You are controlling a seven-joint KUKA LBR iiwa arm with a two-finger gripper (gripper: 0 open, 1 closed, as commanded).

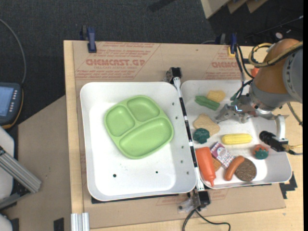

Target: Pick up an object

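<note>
My gripper [235, 112] hangs over the upper middle of the right bin [284, 170]. It stands open with nothing between its fingers. Just left of it lie a green bean-shaped toy [207, 102] and a yellow piece [216, 96]. A tan cookie [206, 123] lies below and to its left. Below it is a yellow corn cob [236, 139]. Further toward the front are a teal lump [201, 135], a pink and white packet [221, 152], an orange-red carrot [206, 165], a sausage [234, 167] and a brown round patty [246, 170].
The left bin [96, 177] holds a green divided plate [139, 126]. A small orange and teal toy [261, 152] sits at the right of the right bin. The grey arm with its orange band [279, 57] comes in from the upper right.
</note>
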